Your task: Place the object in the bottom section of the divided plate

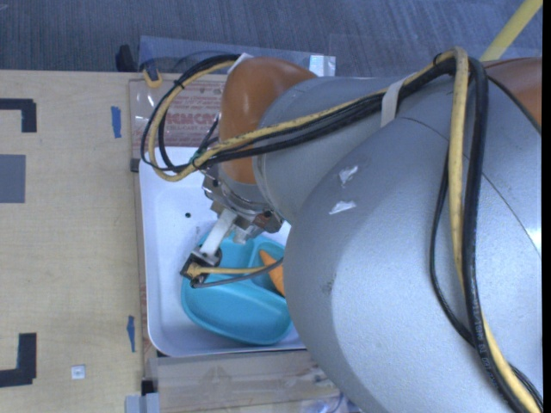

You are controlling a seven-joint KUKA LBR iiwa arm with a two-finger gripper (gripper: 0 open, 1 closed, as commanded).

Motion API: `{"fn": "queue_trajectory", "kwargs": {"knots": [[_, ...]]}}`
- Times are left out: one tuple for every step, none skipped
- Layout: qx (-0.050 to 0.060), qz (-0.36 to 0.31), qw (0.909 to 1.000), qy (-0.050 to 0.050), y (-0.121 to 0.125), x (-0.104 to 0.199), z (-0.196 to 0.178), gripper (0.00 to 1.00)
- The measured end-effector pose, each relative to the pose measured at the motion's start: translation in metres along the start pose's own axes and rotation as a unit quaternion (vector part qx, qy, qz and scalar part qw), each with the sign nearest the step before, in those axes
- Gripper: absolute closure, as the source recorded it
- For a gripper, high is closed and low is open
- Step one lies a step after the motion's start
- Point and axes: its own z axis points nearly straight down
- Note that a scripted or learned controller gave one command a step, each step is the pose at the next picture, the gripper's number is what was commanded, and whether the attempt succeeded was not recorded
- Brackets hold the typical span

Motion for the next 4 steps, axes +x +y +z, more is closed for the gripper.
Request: {"fn": "queue_trajectory", "kwargs": {"knots": [[-0.001,0.107,0.9943,0.003,-0.009,-0.006,-0.088,1.0],[0.0,0.126,0.992,-0.001,0.061,0.042,-0.074,1.0],[0.001,0.254,0.9671,0.001,0.07,0.005,-0.088,1.0],[0.0,0.23,0.9732,0.002,0.052,0.013,-0.108,1.0]]}}
